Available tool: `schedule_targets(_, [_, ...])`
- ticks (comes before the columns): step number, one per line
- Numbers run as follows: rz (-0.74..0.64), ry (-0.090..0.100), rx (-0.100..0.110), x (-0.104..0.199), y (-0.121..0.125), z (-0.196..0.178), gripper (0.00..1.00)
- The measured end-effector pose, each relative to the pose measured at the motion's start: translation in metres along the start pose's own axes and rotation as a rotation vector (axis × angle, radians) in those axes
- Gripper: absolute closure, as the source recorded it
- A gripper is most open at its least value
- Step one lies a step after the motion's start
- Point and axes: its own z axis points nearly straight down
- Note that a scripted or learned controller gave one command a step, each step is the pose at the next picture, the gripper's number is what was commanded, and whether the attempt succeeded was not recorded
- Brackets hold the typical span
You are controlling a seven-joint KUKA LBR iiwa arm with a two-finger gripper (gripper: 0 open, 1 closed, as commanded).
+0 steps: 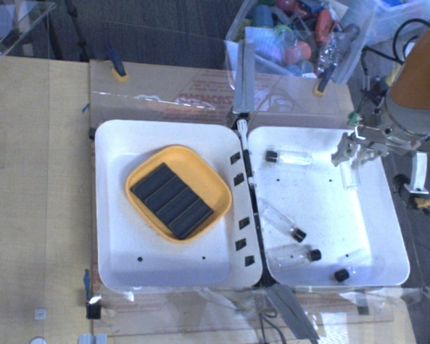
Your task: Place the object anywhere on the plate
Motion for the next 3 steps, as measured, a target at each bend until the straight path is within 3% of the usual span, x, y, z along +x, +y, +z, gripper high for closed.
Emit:
schedule_targets(1, [-0.24, 0.002, 0.001, 0.0, 0.009, 0.042, 1.0])
schedule_targets(3, [-0.397, 0.002, 0.0, 0.015, -0.003, 0.033, 1.0])
